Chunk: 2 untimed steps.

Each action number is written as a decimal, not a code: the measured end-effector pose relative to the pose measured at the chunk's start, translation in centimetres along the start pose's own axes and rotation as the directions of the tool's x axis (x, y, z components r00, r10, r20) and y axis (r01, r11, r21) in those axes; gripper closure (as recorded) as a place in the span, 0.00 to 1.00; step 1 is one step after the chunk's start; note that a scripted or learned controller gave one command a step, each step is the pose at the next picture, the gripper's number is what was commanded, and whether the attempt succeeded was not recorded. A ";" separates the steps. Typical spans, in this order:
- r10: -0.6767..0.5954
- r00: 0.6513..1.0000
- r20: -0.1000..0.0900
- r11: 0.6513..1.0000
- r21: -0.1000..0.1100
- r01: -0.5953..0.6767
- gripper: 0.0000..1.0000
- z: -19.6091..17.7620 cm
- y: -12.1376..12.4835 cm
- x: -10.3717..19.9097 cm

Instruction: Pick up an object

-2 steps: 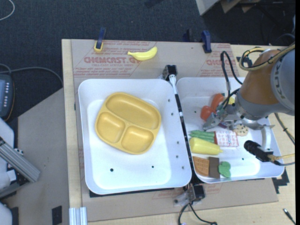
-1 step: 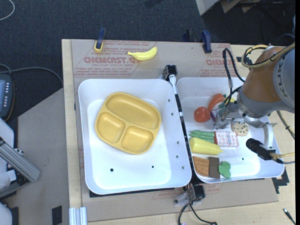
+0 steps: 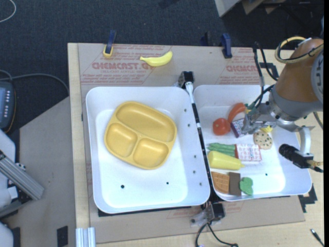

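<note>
The gripper (image 3: 250, 123) hangs low in the right bin (image 3: 288, 187), just right of the red tomato (image 3: 221, 126); how far it is open cannot be told. A purple packet (image 3: 237, 127) lies between tomato and gripper, possibly touching it

Fixed above the bench (image 3: 154, 60), looking down at a slant — far enough back to take in both bins (image 3: 103, 153) whole. Arm (image 3: 300, 81) entering right of the bins — floor beyond the bench's far edge.
</note>
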State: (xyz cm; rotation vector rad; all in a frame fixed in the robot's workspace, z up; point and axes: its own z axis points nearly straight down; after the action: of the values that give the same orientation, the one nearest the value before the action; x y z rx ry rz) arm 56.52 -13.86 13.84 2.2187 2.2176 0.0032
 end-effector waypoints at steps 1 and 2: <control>-0.001 1.000 0.001 1.000 -0.002 0.001 1.00 -4.4 0.0 -0.2; -0.002 1.000 0.000 1.000 -0.003 0.002 1.00 -9.0 0.2 -0.3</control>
State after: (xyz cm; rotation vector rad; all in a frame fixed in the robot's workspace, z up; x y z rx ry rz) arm 56.68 -14.12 22.83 2.2151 2.2179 0.0057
